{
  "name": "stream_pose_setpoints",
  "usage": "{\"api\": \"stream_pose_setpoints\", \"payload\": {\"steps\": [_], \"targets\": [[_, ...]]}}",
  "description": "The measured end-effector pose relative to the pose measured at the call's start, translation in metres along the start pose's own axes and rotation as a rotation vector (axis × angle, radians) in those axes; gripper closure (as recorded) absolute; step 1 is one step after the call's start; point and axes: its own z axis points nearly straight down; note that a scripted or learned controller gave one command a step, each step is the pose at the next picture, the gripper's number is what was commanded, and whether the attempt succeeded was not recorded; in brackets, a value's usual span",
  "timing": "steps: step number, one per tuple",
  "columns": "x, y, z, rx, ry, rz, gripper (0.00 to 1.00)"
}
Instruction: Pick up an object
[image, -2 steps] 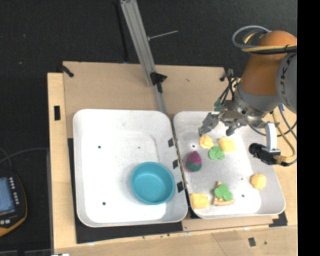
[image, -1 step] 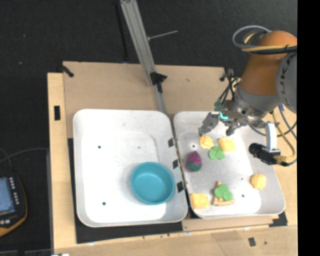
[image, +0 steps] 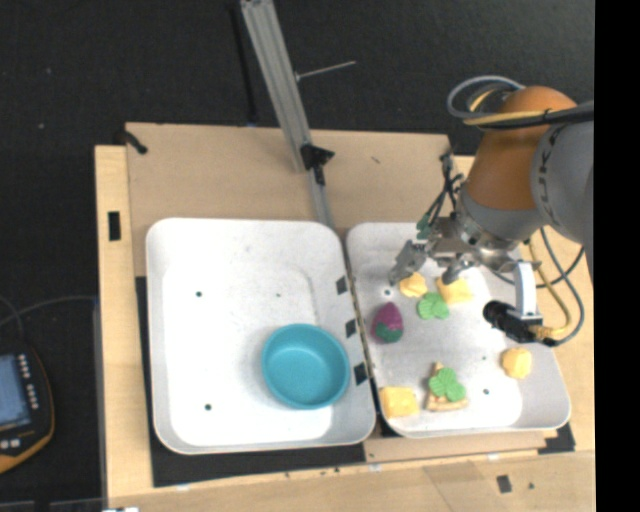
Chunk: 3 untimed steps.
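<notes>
My gripper (image: 428, 266) hangs over the back part of the right bin (image: 470, 415), its two fingers spread apart with nothing between them. Just below it lie a yellow piece (image: 412, 287), a green piece (image: 434, 308) and another yellow piece (image: 455, 291). A purple and green object (image: 388, 322) rests further left. Near the front lie a yellow block (image: 399, 402) and a green-topped tan piece (image: 446, 388). A yellow lump (image: 516, 362) sits at the right.
The left bin (image: 200, 260) holds a blue bowl (image: 304, 365). A grey metal pole (image: 285, 95) slants down to the back edge between the bins. Cables and a black fitting (image: 505, 318) hang from the arm over the right bin.
</notes>
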Motion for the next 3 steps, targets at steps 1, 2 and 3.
{"api": "stream_pose_setpoints", "payload": {"steps": [1, 2, 3], "targets": [[-0.002, 0.003, 0.043, 0.002, 0.000, 0.000, 0.00], [-0.003, 0.003, 0.094, -0.002, 0.000, 0.000, 0.00], [-0.004, 0.004, 0.081, -0.007, 0.001, 0.005, 1.00]]}}
